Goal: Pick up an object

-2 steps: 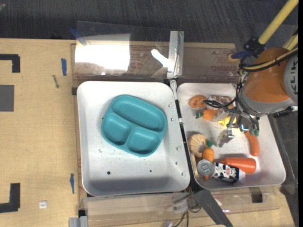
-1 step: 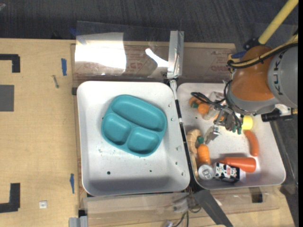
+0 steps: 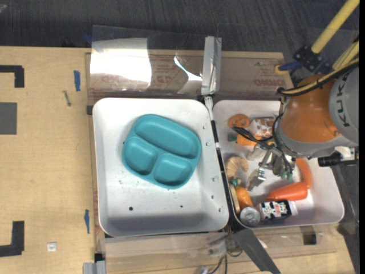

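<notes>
The right bin (image 3: pixel 328 207) holds a jumble of small objects. Among them are an orange bottle (image 3: pixel 288 192) lying flat, a black-and-white can (image 3: pixel 277 210), a silver can end (image 3: pixel 250 214), a tan shell-like piece (image 3: pixel 235 166), an orange toy (image 3: pixel 238 121) at the back and a small orange piece (image 3: pixel 244 197). My gripper (image 3: pixel 267 169) hangs low over the middle of this bin, under the orange band of the arm (image 3: pixel 308 116). Its metal fingers point down-left among the objects. Nothing can be made out between them.
The left bin (image 3: pixel 114 210) holds a teal three-compartment tray (image 3: pixel 161 150). A clear plastic sheet and a metal bar (image 3: pixel 210 67) lie behind the bins. Yellow rods (image 3: pixel 341 16) cross the top right corner. Wooden bench spreads to the left.
</notes>
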